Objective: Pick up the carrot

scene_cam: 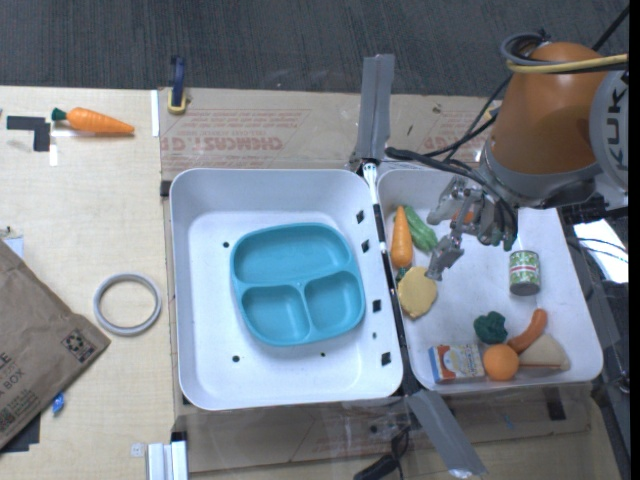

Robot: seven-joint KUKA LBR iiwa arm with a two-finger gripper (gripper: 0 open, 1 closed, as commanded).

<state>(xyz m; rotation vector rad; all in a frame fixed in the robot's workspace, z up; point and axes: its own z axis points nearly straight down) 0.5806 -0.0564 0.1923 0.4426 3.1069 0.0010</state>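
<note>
Over the right bin (575,268), my gripper (452,243) hangs just beside the carrot (401,236), which lies lengthwise by the bin's left wall with its green top (421,230) alongside and a pale round piece (417,293) at its lower end. How wide my hand stands I cannot tell; it holds nothing visible. The carrot looks light, stiff, smooth; I judge mid-body the surest grip.

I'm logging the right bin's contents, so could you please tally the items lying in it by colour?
Orange: 3 (carrot, orange ball, sausage)
Green: 3 (pod, can, broccoli)
Yellow or tan: 2 (potato-like piece, wedge)
White and red: 1 (carton)
Total: 9
</note>
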